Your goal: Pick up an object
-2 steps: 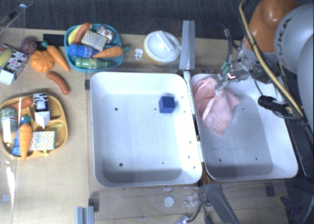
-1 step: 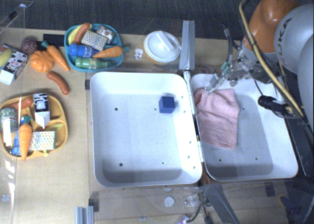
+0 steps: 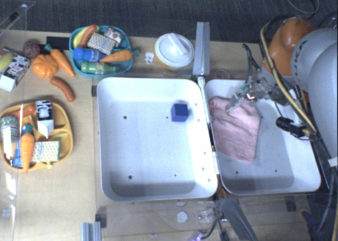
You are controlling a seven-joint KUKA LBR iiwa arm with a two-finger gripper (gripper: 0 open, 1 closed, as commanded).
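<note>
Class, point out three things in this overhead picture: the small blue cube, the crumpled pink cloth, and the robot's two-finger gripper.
small blue cube [image 3: 180, 111], camera view, on its top face, in the left bin.
crumpled pink cloth [image 3: 236, 129], camera view, on its middle folds, in the right bin.
two-finger gripper [image 3: 244, 96], camera view, at its tips above the cloth's upper edge.

The grey arm [image 3: 317, 65] runs off the right edge, so most of it's cut off. Its hand [image 3: 244, 97] is a small blurry tangle over the crumpled pink cloth [image 3: 236, 126]; can't tell if there's any grip. The small boxes [image 3: 11, 70] at the desk's left edge are cropped too.
</note>
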